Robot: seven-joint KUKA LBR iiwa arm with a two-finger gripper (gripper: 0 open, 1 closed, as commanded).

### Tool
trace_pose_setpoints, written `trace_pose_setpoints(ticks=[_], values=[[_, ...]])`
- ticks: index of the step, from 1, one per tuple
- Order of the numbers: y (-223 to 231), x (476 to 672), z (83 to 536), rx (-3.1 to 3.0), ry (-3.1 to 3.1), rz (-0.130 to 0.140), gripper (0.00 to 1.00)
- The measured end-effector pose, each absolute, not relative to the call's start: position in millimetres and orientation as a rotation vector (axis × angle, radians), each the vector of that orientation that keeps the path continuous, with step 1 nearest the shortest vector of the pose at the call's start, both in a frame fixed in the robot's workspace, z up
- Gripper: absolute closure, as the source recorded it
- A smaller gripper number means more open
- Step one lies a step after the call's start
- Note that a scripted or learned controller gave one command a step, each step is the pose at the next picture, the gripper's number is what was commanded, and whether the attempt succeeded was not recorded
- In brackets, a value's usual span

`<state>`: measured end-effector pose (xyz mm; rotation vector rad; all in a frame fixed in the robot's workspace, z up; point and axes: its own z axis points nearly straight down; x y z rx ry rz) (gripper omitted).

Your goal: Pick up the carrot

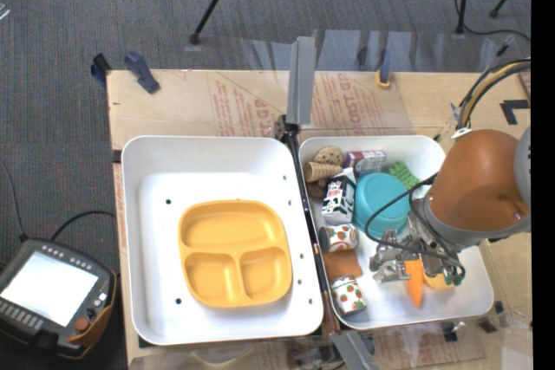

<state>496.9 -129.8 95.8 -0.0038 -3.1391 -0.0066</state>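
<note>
One gripper (408,260) was seen over carrot (415,283) in rt bin (468,295); finger state couldn't be told; yellow tray (234,252) in lt bin (156,186).

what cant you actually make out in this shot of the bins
- Carrot, camera view: its upper end runs under the gripper, so a grip cannot be confirmed.
- Right bin: the arm's orange band covers its right side and anything lying there.
- Green item: mostly behind the teal cup; what it is stays unclear.
- Packet at the bin's back: label too small to read.
</note>
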Motion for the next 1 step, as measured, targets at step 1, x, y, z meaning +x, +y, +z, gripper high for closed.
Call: trace_pose_setpoints(ticks=[1], values=[[-105.1, 503.5, 193.5, -0.340, -3.129, -0.001, 1.00]])
